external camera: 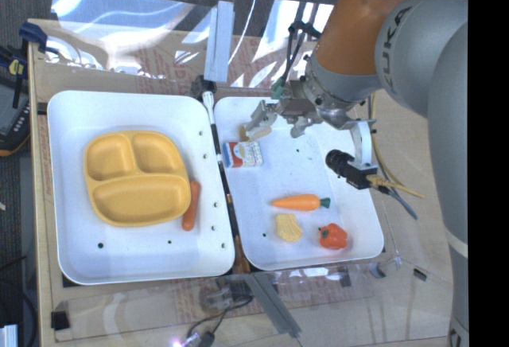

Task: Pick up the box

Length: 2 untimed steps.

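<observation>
- Left bin [64,178]: a white, shallow tray with rounded corners, taking up the left half of the bench.
- Yellow divided plate [135,177]: sits in the middle of the left bin, two small compartments at its 12 o'clock side and one long compartment at its 6 o'clock side.
- Sausage [191,205]: a slim orange-red piece lying just beside the plate at its 3 o'clock edge, running roughly 12 to 6 o'clock.
- Right bin [350,254]: the matching white tray, its left rim touching the left bin's right rim.
- Box [243,154]: a small carton, red and blue on the left part and white on the right, lying flat at about 10 o'clock in the right bin, close to the left wall. Its printing is too small to read.
- Gripper [278,124]: hangs over the 12 o'clock part of the right bin, at about 1 o'clock from the box and apart from it; its two grey fingers are spread, with nothing between them.
- Carrot [299,201]: orange with a green tip, lying across the bin's middle.
- Yellow snack piece [288,228]: at 6 o'clock of the carrot.
- Red-orange fruit [333,236]: at about 5 o'clock in the bin.
- Arm [413,27]: grey with an orange band; the letters "KU" read on its casing.
</observation>
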{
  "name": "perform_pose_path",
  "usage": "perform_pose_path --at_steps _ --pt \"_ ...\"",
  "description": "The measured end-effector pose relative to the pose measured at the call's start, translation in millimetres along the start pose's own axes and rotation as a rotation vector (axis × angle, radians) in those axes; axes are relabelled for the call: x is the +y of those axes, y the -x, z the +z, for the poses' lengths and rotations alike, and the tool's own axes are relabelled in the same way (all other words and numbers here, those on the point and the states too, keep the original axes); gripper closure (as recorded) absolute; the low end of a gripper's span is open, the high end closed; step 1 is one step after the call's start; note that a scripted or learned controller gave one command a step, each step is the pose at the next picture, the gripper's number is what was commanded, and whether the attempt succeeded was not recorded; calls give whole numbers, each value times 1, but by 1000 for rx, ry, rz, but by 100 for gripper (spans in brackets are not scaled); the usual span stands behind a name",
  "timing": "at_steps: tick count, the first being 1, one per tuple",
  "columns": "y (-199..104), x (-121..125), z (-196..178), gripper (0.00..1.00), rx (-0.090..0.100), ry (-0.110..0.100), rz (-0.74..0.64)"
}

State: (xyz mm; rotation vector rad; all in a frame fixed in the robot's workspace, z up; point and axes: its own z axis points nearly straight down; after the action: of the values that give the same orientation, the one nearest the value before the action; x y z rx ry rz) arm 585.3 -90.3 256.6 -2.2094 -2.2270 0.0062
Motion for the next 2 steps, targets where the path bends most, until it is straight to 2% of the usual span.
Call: perform_pose_path --at_steps 1,2 --pt "26 42 119 0 0 0 -153" --pt "26 40 165 0 -4 2 -131"
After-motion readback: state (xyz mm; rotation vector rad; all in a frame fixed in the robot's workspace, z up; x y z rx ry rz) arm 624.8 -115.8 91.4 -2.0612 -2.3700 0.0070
